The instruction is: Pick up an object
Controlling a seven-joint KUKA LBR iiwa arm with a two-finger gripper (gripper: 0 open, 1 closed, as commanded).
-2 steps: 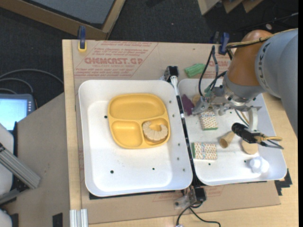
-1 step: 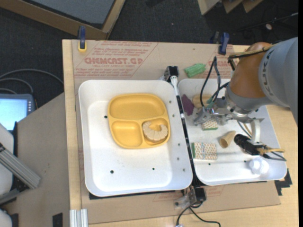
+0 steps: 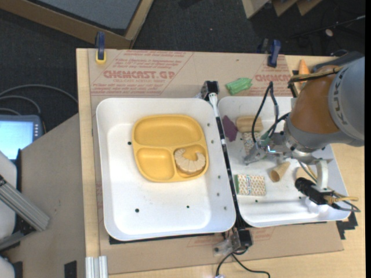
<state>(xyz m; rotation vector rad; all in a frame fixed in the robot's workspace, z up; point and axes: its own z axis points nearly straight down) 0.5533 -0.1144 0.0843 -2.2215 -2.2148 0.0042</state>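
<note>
bench | two white bins side by side | green object, perhaps a sponge

The grey arm bends down from the right, its claw low.

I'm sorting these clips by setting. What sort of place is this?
Most likely a robotics lab bench, not a kitchen. Two white bins sit on a cardboard sheet clamped to the bench by blue clamps, a grey and orange robot arm reaches in, and cables trail over dark carpet.
</note>
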